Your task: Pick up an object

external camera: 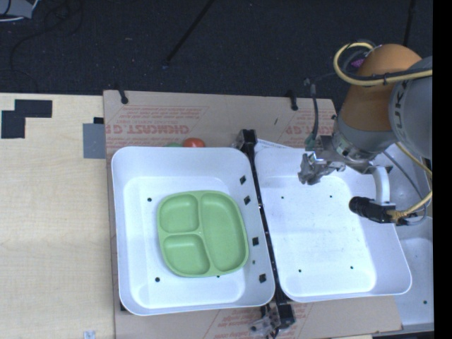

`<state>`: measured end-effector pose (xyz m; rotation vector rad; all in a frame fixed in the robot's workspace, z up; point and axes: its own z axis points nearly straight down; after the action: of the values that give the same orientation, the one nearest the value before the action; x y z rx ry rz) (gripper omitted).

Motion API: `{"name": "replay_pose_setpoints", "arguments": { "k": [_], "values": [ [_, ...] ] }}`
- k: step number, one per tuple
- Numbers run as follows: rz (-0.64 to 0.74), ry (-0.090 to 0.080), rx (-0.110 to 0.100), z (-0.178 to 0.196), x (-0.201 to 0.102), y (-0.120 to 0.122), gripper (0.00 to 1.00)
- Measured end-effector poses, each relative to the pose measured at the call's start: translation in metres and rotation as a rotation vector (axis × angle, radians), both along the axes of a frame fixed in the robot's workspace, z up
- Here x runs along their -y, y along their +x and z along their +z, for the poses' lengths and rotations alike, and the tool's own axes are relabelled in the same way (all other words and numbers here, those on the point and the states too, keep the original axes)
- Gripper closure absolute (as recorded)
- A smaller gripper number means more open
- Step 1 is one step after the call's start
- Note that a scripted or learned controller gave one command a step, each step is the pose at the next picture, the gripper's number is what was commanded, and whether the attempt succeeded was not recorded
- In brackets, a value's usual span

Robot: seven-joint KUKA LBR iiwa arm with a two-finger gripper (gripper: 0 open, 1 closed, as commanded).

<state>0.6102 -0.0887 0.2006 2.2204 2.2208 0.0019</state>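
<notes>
Task not started: nothing is lifted. The gripper hangs over the far edge of the right bin; whether its jaws stand apart cannot be told. The green divided plate lies flat in the left bin, well apart from the jaws.

Grey arm at the right, bulbous orange band above the wrist, yellow cable looped on top, small metallic gripper — black fitting nearer, cream hose.
</notes>
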Motion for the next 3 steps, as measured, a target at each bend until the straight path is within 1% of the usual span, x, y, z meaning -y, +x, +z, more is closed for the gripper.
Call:
{"name": "replay_pose_setpoints", "arguments": {
  "k": [1,2,3],
  "values": [
    [0.000,0.000,-0.003,0.010,0.002,0.000,1.00],
    [0.004,0.002,-0.003,0.020,-0.045,-0.002,1.00],
    [0.004,0.002,-0.005,0.027,-0.090,-0.009,1.00]
  ]
}}
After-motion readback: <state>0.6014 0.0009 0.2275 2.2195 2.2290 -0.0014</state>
